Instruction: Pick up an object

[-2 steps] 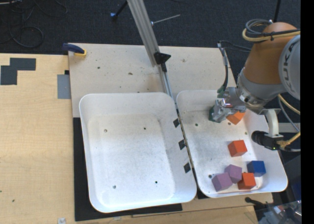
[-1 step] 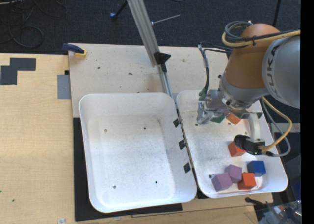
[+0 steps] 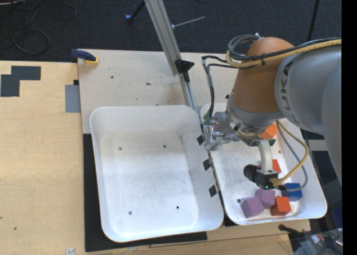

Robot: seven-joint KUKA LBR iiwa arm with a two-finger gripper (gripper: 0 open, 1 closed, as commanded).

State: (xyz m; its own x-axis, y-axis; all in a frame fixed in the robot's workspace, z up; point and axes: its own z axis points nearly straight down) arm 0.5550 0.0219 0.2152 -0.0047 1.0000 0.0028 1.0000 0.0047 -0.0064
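My gripper (image 3: 212, 135) hangs over the left rim of the right bin (image 3: 316, 208), close to the divide between the two bins, under the big orange-banded wrist. Loose blocks lie in the near right corner of that bin: two purple blocks (image 3: 252, 207) (image 3: 267, 197), an orange block (image 3: 281, 206) and a blue block (image 3: 293, 192). Another orange piece (image 3: 271, 131) peeks out beside the wrist, farther back. The blocks lie well to the right of and nearer than the gripper. Nothing shows between the gripper's tips.
The left bin (image 3: 111, 116) sits beside the right one, with small black tabs (image 3: 207, 164) along the shared edge. A slanted aluminium pole (image 3: 164, 25) rises from behind the bins. A blue and yellow clamp (image 3: 84, 56) lies at the bench's back left.
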